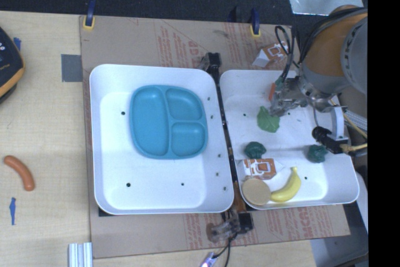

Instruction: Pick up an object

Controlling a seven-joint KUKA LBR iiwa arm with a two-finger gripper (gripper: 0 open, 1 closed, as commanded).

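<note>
1. Nearest the front edge of the right bin (350, 192) lie a yellow banana (287, 187) and a round tan disc (255, 191), the banana's lower end touching the disc.
2. Just behind the disc sits a small white and orange carton (259, 167), close to the bin's left wall.
3. Further back, a dark green broccoli piece (254, 149) rests near the left wall, and a second dark green piece (316, 153) lies toward the right wall.
4. Behind them, near the middle of the right bin, is a lighter green leafy piece (269, 120).
5. The gripper (287, 99) hangs just above and behind that leafy piece, toward the bin's far edge. Whether it is open or closed cannot be told, and nothing is visibly held.
6. The left bin (112, 187) carries a blue divided plate (168, 121), set toward its far half.
7. On the bench outside the bins, an orange sausage (20, 172) lies near the left edge.
8. Past the right bin's far edge, another small carton (270, 54) rests on the brown cardboard.
</note>
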